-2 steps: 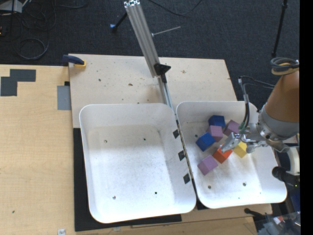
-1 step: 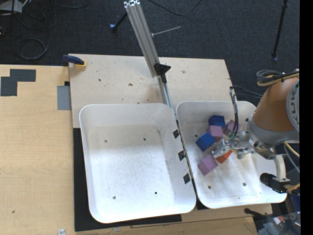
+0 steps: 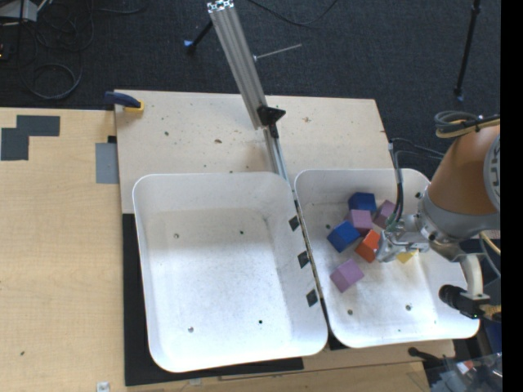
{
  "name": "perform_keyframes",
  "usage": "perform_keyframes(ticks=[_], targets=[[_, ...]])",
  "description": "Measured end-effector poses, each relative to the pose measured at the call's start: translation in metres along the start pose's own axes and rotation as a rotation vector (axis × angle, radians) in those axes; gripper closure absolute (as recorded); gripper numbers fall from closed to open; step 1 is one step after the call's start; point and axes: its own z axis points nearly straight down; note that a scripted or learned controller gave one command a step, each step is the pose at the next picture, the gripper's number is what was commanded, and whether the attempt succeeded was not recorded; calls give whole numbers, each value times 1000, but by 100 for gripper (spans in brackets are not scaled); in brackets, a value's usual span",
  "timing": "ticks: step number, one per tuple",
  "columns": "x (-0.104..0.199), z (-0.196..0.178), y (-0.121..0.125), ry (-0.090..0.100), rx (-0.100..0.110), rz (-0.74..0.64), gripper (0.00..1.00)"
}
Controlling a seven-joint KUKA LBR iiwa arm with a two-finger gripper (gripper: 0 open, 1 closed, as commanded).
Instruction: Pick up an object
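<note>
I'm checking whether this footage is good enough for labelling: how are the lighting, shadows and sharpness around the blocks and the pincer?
Camera view: soft, even light with no harsh glare; the left bin has mild shading along its near wall. The blocks in the right bin look slightly soft but their colours read clearly. The pincer is small and blurred among them, so its state is unclear.

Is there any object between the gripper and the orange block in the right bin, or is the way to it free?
Nothing visible stands between them. The gripper is down in the right bin, right beside the orange block. A blue block and a purple block crowd the orange one on its far side, away from the gripper.
</note>
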Motion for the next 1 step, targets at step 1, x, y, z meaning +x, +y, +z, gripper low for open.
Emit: perform_keyframes(ticks=[1], targets=[[-5,-62,-4,-2,-7,-2,100]])
